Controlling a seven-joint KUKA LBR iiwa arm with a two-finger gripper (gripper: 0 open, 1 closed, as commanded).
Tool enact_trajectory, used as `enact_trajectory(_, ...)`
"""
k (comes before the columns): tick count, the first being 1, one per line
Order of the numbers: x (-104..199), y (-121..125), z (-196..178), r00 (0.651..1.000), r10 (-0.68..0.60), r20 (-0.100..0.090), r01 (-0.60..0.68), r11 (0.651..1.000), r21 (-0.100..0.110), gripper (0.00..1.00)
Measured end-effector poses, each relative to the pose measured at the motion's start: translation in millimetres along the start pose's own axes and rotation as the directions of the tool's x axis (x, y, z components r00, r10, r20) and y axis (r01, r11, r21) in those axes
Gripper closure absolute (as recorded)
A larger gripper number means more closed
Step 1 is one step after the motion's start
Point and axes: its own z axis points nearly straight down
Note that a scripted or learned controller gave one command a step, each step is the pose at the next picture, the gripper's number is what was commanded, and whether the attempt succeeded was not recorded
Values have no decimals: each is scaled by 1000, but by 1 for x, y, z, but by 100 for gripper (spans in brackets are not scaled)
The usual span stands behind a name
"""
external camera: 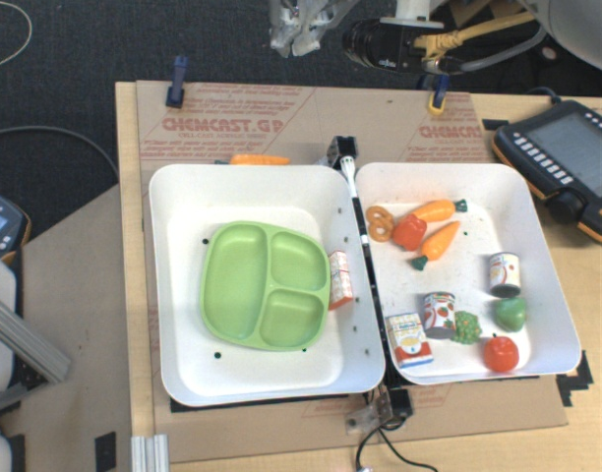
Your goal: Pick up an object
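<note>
My gripper (299,39) hangs high over the far edge of the bench, well behind both bins, open with nothing between its fingers. The right bin (537,214) holds a pretzel (380,223), two carrots (434,210), a red pepper (409,232), a small can (504,272), a green fruit (511,313), a tomato (501,354), broccoli (466,327) and two cartons (439,315). In the left bin (183,214) lies a green divided plate (267,285), with a small carton (340,280) leaning at the bin's right wall.
An orange item (260,160) lies on the cardboard just behind the left bin. Blue clamps (176,69) hold the cardboard's far edge. A black tablet (557,155) sits to the right of the bins. Cables run at the front edge.
</note>
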Motion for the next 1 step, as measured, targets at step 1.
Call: enact_trajectory(1,0,-77,154,1000,-1,8,0,1000,27,100)
